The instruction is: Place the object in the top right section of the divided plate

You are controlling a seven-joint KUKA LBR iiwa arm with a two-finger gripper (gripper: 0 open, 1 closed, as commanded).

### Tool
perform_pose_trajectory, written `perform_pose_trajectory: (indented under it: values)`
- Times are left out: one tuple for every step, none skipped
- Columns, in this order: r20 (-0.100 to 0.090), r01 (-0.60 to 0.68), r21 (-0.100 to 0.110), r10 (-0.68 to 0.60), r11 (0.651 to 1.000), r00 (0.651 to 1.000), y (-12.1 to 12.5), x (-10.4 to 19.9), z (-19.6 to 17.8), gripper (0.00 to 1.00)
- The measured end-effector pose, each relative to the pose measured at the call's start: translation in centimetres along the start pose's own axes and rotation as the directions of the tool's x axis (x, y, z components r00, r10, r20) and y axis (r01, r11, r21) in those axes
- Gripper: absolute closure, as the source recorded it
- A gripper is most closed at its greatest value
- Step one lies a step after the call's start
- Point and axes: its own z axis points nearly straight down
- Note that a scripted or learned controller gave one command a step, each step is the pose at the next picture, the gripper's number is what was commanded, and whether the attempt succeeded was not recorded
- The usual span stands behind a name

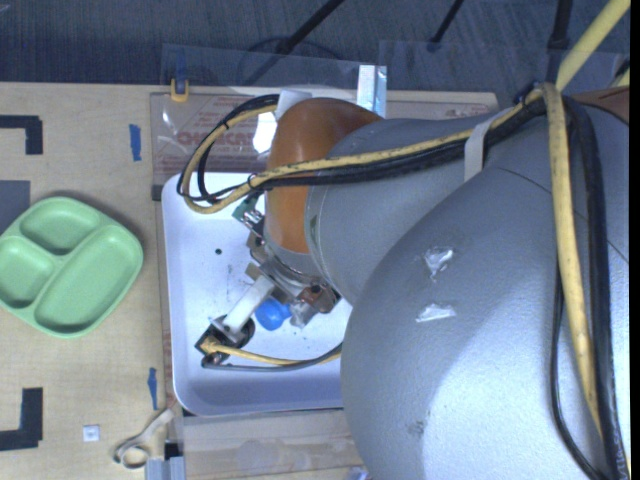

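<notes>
Gripper (296,306) low inside shallow white plastic bin (190,268); whether wide or closed, cannot tell. Small blue round object (270,315) sits inside the bin, just beside gripper. Green divided plastic plate (70,265) lies outside, left of the bin.

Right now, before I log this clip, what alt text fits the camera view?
A grey arm with an orange band reaches down into a white bin, with a small blue object close beside its wrist. A green divided plate sits on the wooden bench, left of the bin.
</notes>
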Motion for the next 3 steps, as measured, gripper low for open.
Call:
perform_pose_trajectory:
  values:
    - [0.000, 0.000, 0.000, 0.000, 1.000, 1.000, 0.0, 0.0, 0.0, 0.00]
    - [0.004, 0.004, 0.002, -0.004, 1.000, 1.000, -0.2, 0.1, -0.8, 1.00]
    - [-0.001, -0.241, 0.001, 0.241, 0.970, 0.970, -0.7, -0.9, 9.9, 1.00]
